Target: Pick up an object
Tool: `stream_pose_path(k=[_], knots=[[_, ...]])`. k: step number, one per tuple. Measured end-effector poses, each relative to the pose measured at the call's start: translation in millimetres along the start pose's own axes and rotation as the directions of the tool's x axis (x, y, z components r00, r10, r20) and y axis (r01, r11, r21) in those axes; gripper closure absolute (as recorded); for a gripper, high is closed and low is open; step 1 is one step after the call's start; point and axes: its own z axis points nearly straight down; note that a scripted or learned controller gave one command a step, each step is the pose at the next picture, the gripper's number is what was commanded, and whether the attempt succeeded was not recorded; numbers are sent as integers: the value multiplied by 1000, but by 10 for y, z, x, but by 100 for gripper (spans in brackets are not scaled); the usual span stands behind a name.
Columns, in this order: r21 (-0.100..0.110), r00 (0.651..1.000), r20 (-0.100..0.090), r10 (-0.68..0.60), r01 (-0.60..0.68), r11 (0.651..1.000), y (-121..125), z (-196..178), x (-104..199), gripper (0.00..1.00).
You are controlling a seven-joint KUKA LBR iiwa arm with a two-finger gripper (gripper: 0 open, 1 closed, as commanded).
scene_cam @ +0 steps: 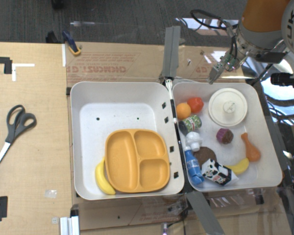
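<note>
Hovering over the right bin's [269,131] far rim, the gripper [220,72] carrying nothing visible; not being able to tell whether open or shut. Starting far to its left: ignoring the scissors [17,124] out on the bench. Passing over the yellow plate [137,159] and banana [102,180], well left and nearer the camera. Coming closer, seeing the orange ball [183,109] and red ball [196,103] touching, just left and near. Probably favouring the purple ball [224,135], lying apart almost straight toward the camera: descending vertically, centring over it, avoiding the white lid [228,106] between.
</note>
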Motion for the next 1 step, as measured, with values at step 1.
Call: stream_pose_path(k=[1], knots=[[1, 1000, 0, -10, 10, 1000, -111, -264, 124, 100]])
